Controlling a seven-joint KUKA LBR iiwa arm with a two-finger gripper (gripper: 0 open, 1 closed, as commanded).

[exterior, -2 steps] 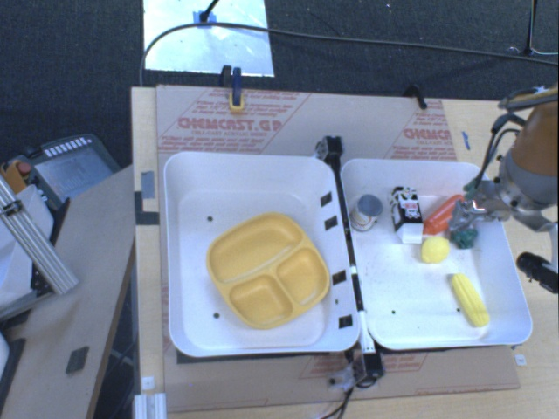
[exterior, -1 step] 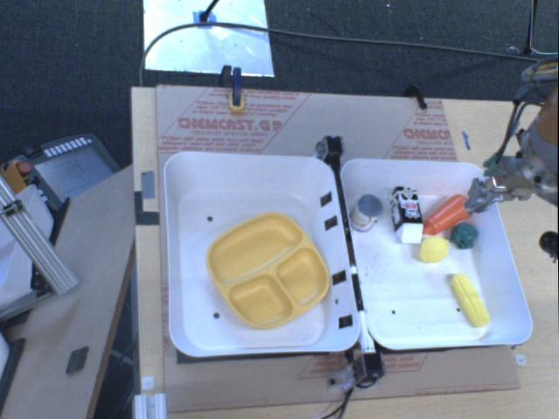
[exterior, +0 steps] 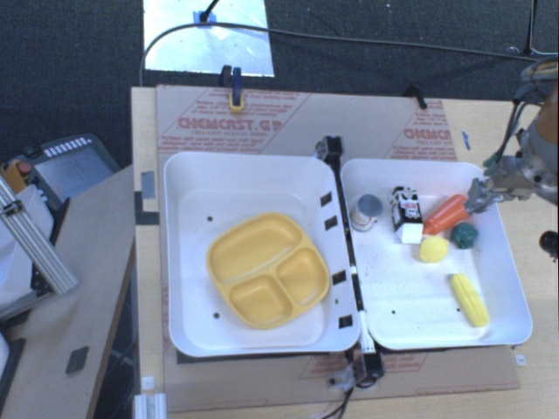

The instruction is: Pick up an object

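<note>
The right bin (exterior: 515, 321) holds several small objects. An orange carrot (exterior: 445, 214) lies tilted near the far right, with a small dark green piece (exterior: 464, 235) and a yellow lemon (exterior: 433, 249) just in front of it. A black-and-white carton (exterior: 405, 209) stands left of the carrot, and a grey can (exterior: 367, 209) stands further left. A yellow corn cob (exterior: 469, 298) lies toward the front. My gripper (exterior: 480, 197) hangs at the bin's right side, right by the carrot's upper end; I cannot see whether it touches.
The left bin (exterior: 183, 190) holds a yellow divided tray (exterior: 266, 269). A black divider with clips (exterior: 342, 234) runs between the bins. A cardboard sheet (exterior: 288, 120) lies under both. A grey box and metal rail (exterior: 44, 225) sit off to the left.
</note>
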